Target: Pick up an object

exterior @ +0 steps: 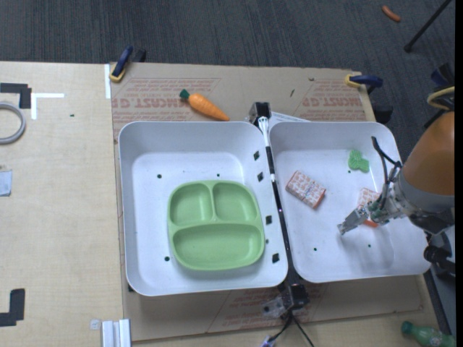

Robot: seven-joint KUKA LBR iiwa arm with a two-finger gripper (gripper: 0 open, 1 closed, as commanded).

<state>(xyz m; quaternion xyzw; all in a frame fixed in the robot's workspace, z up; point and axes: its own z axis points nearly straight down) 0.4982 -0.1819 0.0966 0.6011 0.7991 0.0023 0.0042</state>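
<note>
We start at the left bin [145,215]. A green plate with three sections [215,225] lies in the middle of it, flat and alone. Behind this bin, on the cardboard near the bench's far edge, lies a toy carrot [205,105]. It is outside both bins.

Next comes the right bin [318,262]. A small pink and white block that looks like a wafer [305,189] lies near the middle, a bit toward the left wall. A little green toy [357,161] sits toward the far right corner. Another pale piece [367,196] lies near the right wall, just beside the arm's tip.

The gripper [354,224] is low over the bin floor near the right wall. Something small and orange-red [371,223] shows close to it, but we cannot tell what it is. We cannot tell how the gripper is set, or if it has anything in it.

What could go wrong? We think the gripper may close on nothing, because its tip points at bare floor between the wafer and the pale piece. It could also bump the pale piece and push it against the wall, where it is hard to grab. The wafer is flat and could slip out.
</note>
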